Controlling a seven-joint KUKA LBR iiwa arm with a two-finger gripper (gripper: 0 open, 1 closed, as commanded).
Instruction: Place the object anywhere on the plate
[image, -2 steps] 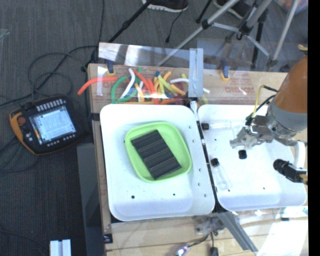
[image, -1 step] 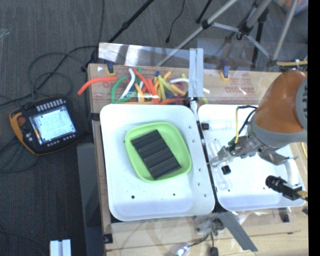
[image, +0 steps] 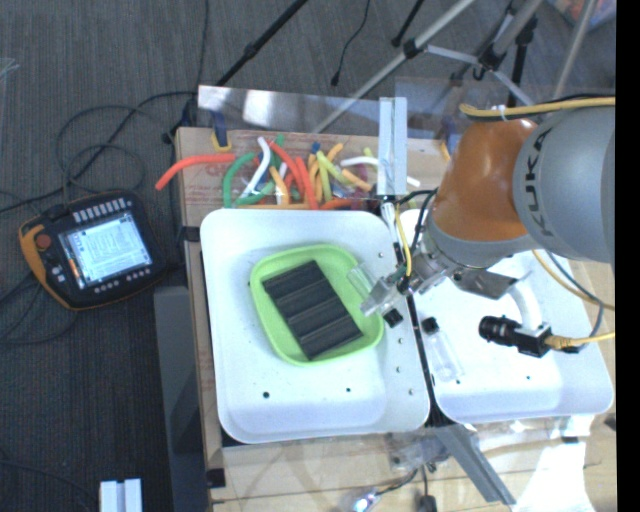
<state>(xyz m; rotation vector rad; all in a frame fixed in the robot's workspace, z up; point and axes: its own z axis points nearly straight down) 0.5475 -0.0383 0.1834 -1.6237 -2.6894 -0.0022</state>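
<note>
1. Camera view: the green plate (image: 268, 318) sits in the left bin (image: 300, 410); a dark ribbed block (image: 312, 308) lies flat on it, filling the centre; that looks like the task's object, already placed.
2. The gripper (image: 383, 297) hangs at the plate's 3 o'clock rim; whether it is released or clenched I cannot tell; nothing shows between it.
3. Next, I'd guess: lift clear without nudging the block.

Legible text: "KUKA" in dark letters, running vertically on the grey arm segment (image: 565, 190) at 2 o'clock; the pendant screen (image: 103, 250) at 9 o'clock is unreadable.
</note>
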